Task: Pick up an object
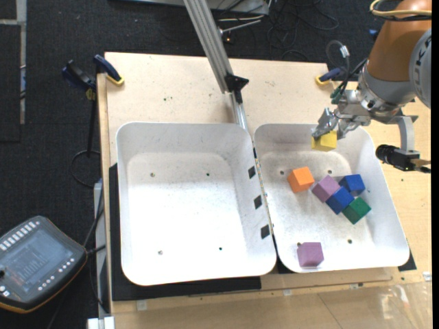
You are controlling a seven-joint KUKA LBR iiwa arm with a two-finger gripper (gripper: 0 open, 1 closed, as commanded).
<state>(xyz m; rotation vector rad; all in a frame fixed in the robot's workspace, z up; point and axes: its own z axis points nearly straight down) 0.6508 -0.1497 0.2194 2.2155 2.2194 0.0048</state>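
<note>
The gripper (328, 133) appears pinched on a yellow block (325, 140) over the far edge of the right bin (391, 211), though contact is indistinct, while other blocks cluster near the bin's centre.

No text, label, brand, number or sign could be read anywhere in the frame. The handheld control pendant (34, 269) at the lower left of the frame carried a lit screen and rows of pale buttons, but whatever was printed there was too small and blurred to make out. The small dark rectangles (258, 201) along the rim between the two bins showed no legible marks either.
</note>
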